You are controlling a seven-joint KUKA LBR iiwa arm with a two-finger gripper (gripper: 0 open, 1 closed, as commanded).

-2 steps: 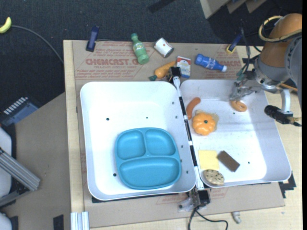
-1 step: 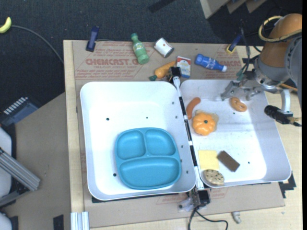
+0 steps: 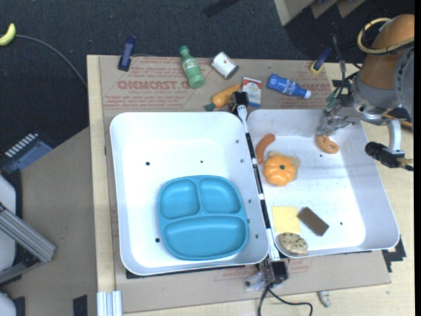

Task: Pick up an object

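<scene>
We start with the worktop [image 3: 105, 176], a pale board printed with red lettering, standing on dark carpet. It bears two shallow white bins side by side. The left bin [image 3: 131, 150] holds a blue three-compartment plastic tray [image 3: 202, 217]. The right bin [image 3: 368, 196] holds the small objects. The grey arm with its orange band [image 3: 388, 51] reaches in over the far right corner of that bin.

The hand [image 3: 331, 120] hovers just above a small tan ring-shaped toy doughnut [image 3: 327, 143] near the bin's far edge; we cannot tell how its jaws are set.

We judge the doughnut the likely target. It looks light and rigid, with a smooth curved surface that may slip; a grip across the ring's outer width, or on one side of the ring through the hole, should suit it.

Other candidates lie in the same bin:
- an orange toy pumpkin [image 3: 280, 170], round and likely to roll;
- a red-orange sausage [image 3: 263, 147], beside the divider;
- a flat yellow square [image 3: 285, 218], hard to get under;
- a brown block [image 3: 313, 221];
- a round speckled biscuit [image 3: 292, 243].

Beyond the bins lie a green bottle [image 3: 191, 68] and a blue bottle [image 3: 288, 86].
</scene>
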